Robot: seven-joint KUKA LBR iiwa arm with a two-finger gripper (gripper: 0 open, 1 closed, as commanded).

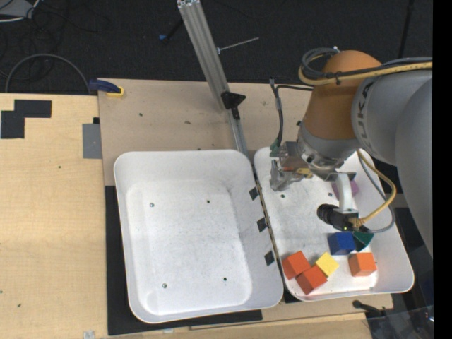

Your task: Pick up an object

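My gripper [281,177] hangs low over the far left part of the right bin [296,221], close to the divider between the bins. Nothing can be seen in it. Several blocks lie at the near end of this bin, well apart from the gripper: two red-orange blocks [296,263] [311,280], a yellow block [327,264], a blue block [341,242], a green block [364,239] and an orange block [361,263]. A small purple piece [354,187] peeks out behind the wrist.
The left bin [141,182] lies beside the right one, with black clips on the shared edge. An aluminium bar [209,55] leans up from the far edge between the bins. A blue and yellow clamp [106,87] sits at the bench's far left.
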